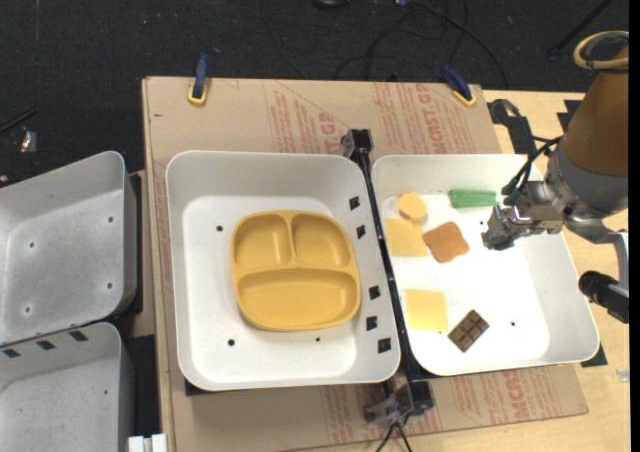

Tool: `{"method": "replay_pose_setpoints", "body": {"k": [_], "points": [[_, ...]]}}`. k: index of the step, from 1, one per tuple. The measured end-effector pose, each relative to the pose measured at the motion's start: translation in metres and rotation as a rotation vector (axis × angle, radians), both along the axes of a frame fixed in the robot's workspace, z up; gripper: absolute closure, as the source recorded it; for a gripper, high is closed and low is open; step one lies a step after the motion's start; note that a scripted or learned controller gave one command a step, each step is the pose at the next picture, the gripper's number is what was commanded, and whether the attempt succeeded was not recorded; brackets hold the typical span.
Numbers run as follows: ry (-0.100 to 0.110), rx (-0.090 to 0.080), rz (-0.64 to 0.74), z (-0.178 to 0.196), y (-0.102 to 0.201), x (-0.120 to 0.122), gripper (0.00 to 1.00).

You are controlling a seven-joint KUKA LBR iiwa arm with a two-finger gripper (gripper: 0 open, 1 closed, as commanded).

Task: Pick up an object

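Note:
The right bin (560,340) holds several small food-like pieces. A green bar (472,198) lies at the back, with an orange round piece (412,206) to its left. A pale yellow slab (405,237) and a brown-orange square (446,241) sit in the middle. Nearer the front lie a yellow square (426,310) and a dark brown chocolate-like square (467,330). My gripper (500,232) hangs over the right bin's middle right, just right of the brown-orange square and below the green bar. Nothing shows between its tips.
The left bin (190,240) holds a yellow divided plate (296,270). Both bins rest on a cardboard sheet (280,105) held by yellow-blue clamps (199,88). Grey trays (60,230) lie at the far left. Cables run across the dark floor behind.

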State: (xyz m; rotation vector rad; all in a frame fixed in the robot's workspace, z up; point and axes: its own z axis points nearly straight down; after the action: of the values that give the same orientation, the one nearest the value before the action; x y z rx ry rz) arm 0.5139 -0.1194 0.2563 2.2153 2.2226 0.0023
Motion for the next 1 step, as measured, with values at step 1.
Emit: {"method": "replay_pose_setpoints", "body": {"k": [1], "points": [[0.004,0.003,0.004,-0.0024,0.0433,0.0038,1.0]]}}
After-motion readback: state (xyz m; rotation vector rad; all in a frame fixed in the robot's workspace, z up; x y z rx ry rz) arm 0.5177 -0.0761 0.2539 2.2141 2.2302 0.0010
